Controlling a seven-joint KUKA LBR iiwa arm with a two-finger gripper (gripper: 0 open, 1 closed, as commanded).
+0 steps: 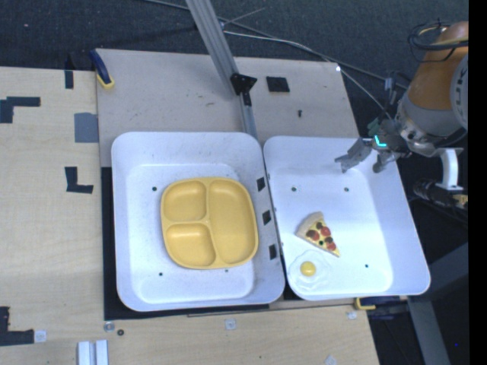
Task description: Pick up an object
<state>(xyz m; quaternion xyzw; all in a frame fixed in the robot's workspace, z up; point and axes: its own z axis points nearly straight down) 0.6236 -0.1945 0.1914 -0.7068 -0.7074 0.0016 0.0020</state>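
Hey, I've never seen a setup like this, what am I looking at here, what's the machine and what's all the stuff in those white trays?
This is one camera fixed above a bench, looking down at a slant. The machine at the right is a robot arm; its gripper hangs over the far edge of the right bin, fingers spread, with nothing between them. That bin holds a toy pizza slice and a toy fried egg near its front. The left bin holds a yellow divided plate. The arm is meant to pick something up.
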